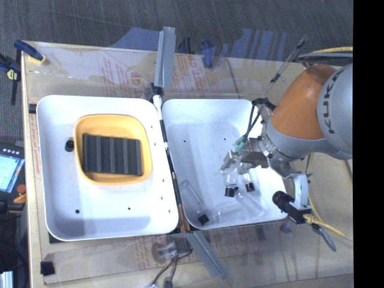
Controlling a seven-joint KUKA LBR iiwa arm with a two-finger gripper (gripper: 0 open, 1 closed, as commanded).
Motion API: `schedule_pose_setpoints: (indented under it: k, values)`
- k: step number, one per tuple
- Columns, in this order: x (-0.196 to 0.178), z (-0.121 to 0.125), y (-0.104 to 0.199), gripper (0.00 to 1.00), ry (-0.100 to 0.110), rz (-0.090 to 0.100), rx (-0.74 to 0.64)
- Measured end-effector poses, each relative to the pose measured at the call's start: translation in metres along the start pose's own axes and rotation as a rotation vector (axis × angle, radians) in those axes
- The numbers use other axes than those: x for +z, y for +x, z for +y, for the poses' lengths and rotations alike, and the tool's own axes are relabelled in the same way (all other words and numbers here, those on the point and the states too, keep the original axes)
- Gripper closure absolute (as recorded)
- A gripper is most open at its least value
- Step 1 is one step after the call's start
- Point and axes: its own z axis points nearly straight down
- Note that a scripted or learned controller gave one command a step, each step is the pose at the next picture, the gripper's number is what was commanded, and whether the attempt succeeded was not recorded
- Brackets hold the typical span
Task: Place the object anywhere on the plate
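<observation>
A yellow plate (87, 126) lies in the left bin (54, 203), and a dark ribbed block (112, 155) rests on its middle. My gripper (239, 189) hangs low over the right bin (198, 137), near that bin's right side. Its two black fingertips (230, 191) stand apart, with nothing I can make out between them. A clear plastic piece (240, 209) lies on the bin floor just in front of the gripper. A clear tube with a black cap (202, 218) lies toward the bin's front left corner.
The bins meet at a dark divider (165, 152). The grey and orange arm (306, 110) covers the right bin's right edge. A black knob (282, 200) and cables stick out below the wrist. A small black dot (69, 144) sits left of the plate.
</observation>
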Motion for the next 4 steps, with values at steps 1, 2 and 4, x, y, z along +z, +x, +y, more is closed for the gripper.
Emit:
schedule_pose_setpoints:
  k: [1, 2, 4]
  values:
    - [-0.008, 0.066, 0.064, 1.0, -0.003, -0.002, -0.106]
    - [-0.007, 0.099, 0.116, 1.0, -0.006, -0.003, -0.365]
    - [0.013, 0.108, 0.159, 0.0, -0.001, -0.002, -0.502]
